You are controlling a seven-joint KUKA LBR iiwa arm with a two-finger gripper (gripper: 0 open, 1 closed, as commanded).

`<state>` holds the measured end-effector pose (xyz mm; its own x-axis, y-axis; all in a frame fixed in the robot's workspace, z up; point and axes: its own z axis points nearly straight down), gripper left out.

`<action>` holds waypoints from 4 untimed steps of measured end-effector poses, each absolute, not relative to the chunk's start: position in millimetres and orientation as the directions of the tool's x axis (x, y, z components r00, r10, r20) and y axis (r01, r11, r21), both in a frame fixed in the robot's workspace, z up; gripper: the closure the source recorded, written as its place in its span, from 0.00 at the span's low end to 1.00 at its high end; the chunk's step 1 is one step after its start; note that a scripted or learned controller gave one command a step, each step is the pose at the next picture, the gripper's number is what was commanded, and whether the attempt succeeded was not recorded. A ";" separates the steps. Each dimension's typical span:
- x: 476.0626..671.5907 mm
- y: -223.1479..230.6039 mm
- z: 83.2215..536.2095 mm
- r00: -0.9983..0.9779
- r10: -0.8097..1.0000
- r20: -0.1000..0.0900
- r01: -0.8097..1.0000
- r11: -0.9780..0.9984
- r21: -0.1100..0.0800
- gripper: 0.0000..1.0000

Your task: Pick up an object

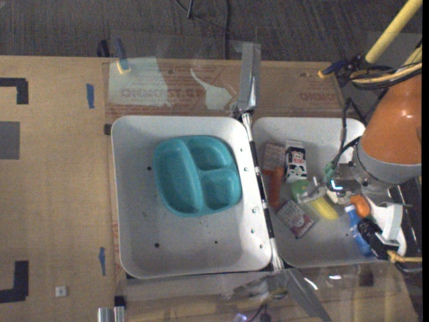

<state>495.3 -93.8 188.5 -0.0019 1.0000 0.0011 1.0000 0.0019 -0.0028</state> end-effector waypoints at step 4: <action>553.7 -123.4 171.0 0.219 0.976 0.000 0.976 -0.219 -0.003 1.00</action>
